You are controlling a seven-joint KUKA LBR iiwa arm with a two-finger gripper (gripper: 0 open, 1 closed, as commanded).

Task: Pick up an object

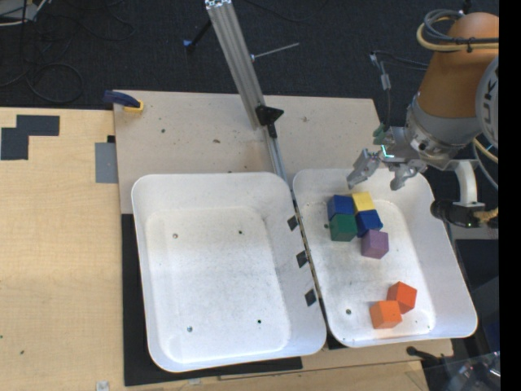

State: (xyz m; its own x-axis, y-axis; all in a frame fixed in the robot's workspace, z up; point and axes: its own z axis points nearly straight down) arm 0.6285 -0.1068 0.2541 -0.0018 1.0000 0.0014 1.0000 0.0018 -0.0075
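The arm (456,80) comes in from the right, grey with an orange band, and its tool (381,172) hangs over the far end of the right bin (444,300); the two fingers (361,170) are spread apart with nothing between them, one toward the left and one toward the right, both clear of the blocks below; the right bin holds a tight cluster near its far half: a yellow block (362,200) at the back, a blue block (342,206) just to its left, a second blue block (369,221) in front of the yellow one, and a green block (343,227) in front of the first blue, all touching or nearly so; a purple block (374,243) sits just in front of the cluster, tilted a little; well apart from these, near the front right corner of that bin, lie two orange blocks, one (402,296) behind and one (385,314) in front, touching each other; the tool is just behind the cluster, nearest the yellow block; the left bin (163,218) lies beside the right one, their rims meeting at a row of dark clips (300,258); both bins rest on the desk (187,133), where a slanted metal rail (240,55) rises from behind the bins.
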